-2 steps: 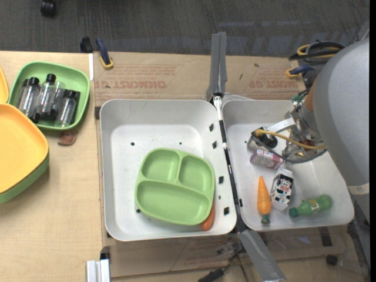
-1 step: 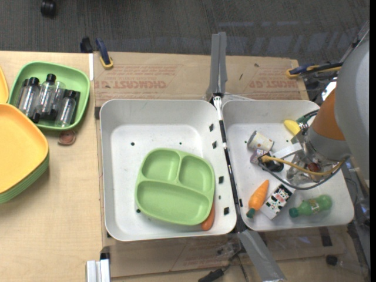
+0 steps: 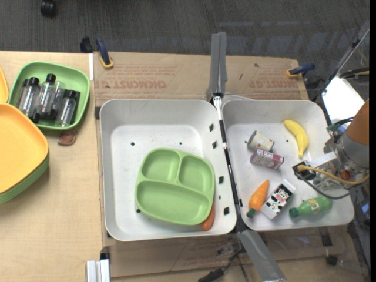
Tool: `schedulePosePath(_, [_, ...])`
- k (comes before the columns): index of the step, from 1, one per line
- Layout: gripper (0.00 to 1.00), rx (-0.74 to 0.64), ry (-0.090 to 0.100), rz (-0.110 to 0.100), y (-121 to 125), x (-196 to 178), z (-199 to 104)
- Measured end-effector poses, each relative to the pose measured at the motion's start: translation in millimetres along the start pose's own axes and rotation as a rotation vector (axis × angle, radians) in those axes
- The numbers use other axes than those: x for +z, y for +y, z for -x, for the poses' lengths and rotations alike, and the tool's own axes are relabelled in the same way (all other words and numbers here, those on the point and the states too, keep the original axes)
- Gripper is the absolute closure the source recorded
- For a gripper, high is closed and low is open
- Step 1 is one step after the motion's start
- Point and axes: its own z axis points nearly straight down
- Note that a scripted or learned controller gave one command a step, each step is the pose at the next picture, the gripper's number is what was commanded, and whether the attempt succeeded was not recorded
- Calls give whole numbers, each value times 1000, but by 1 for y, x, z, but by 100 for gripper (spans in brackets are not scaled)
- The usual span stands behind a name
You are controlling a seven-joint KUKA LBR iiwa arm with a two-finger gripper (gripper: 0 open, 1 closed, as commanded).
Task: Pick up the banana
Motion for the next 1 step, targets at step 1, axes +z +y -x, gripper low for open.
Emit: schedulePosePath(1, [100, -258, -1, -1, -7, 1, 32])
